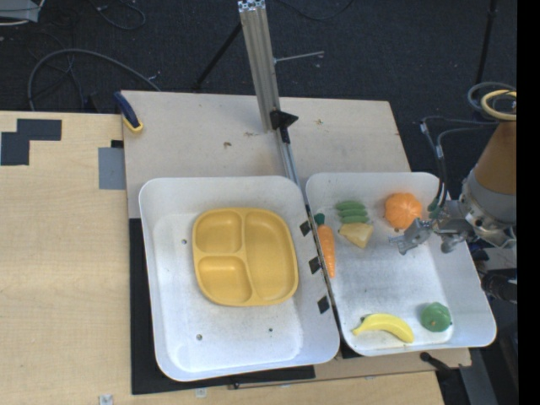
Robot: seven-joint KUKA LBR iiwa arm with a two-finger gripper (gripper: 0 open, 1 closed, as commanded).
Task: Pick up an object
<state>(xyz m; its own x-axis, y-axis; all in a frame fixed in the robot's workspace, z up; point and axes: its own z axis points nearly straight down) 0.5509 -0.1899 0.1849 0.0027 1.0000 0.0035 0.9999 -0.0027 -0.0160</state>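
Banana (384,327) beside green pepper (436,316)

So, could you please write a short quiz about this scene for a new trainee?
1. True or false: the yellow plate lies in the left bin.
2. Which thing lies nearest the gripper? A) banana B) orange C) carrot
3. Fill in: the green fruit lies in the right bin, beside the ____.

Key
1. True.
2. B. The orange lies just up and left of the gripper.
3. Banana, at the bin's near edge.
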